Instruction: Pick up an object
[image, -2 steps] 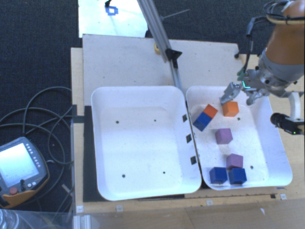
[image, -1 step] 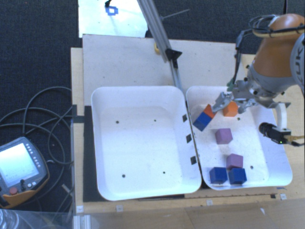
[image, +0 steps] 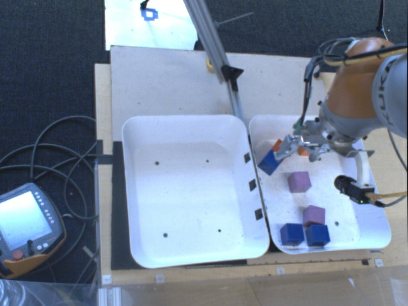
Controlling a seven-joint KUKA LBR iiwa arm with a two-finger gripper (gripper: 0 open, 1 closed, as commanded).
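1. The left bin sits beside the right bin, their walls touching.
2. A blue block lies tilted near the right bin's left wall, just under the gripper (an orange piece shows beside it); whether the gripper is apart, together or clamped on the block, I cannot tell.
3. A purple cube sits mid-bin.
4. Near the front wall, a second purple cube touches two blue cubes.

The pincer hangs over the right bin, a blue block just beside its tips.
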